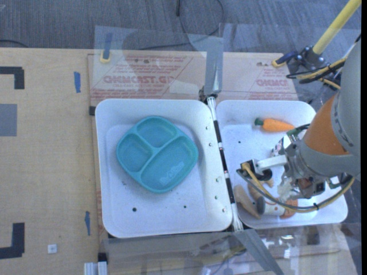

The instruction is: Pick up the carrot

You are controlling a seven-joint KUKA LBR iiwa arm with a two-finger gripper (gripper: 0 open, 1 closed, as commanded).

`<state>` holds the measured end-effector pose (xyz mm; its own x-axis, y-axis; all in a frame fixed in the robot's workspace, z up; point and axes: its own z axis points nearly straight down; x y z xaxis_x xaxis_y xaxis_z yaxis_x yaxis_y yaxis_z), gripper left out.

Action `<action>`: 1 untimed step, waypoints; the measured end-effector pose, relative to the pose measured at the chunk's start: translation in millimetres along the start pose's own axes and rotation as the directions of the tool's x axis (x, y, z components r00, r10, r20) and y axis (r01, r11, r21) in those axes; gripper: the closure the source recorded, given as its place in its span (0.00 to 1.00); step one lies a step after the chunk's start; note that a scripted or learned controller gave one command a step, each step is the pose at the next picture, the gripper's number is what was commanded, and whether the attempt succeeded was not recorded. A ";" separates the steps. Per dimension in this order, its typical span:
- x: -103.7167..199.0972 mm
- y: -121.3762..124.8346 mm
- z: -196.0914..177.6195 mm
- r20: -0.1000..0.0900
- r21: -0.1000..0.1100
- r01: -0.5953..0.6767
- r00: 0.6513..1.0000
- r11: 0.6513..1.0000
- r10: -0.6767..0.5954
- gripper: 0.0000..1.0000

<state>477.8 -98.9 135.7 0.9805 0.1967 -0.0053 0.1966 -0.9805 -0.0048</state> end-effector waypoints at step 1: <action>17.4 -82.5 -47.7 -0.002 -0.003 0.087 0.996 0.996 -0.087 1.00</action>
<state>479.0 -14.8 183.7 0.9598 0.2808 -0.0029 0.2808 -0.9598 -0.0023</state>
